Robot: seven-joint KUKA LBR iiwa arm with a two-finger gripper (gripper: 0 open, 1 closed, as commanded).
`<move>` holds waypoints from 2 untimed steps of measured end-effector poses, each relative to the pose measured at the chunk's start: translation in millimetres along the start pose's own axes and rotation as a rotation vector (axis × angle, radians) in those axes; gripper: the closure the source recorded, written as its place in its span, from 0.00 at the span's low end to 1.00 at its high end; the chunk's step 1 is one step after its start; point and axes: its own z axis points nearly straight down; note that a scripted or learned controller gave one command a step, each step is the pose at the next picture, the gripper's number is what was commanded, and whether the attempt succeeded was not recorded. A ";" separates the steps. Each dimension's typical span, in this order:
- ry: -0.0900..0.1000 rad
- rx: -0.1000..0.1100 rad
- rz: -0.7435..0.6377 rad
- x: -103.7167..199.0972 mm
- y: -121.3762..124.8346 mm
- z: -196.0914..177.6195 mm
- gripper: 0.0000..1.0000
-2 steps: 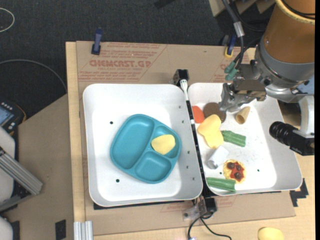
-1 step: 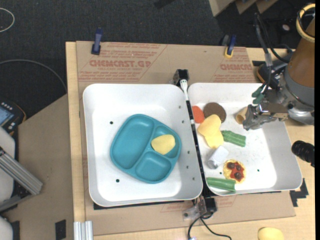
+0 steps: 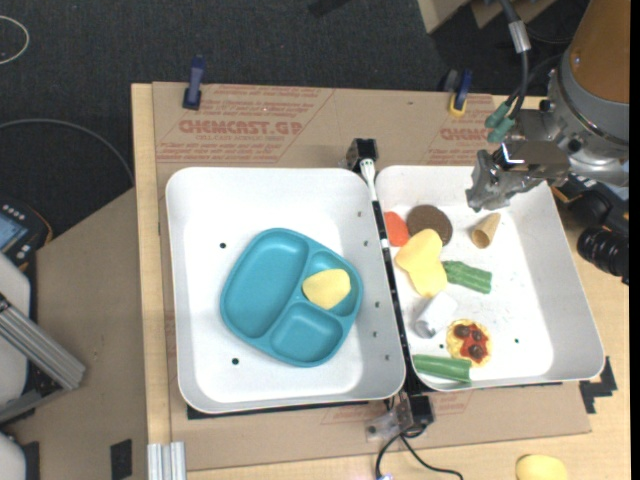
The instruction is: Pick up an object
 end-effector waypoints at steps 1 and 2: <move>-0.003 0.027 0.010 -12.3 -4.3 113.2 1.00; 0.004 0.002 -0.005 91.5 -0.2 14.1 1.00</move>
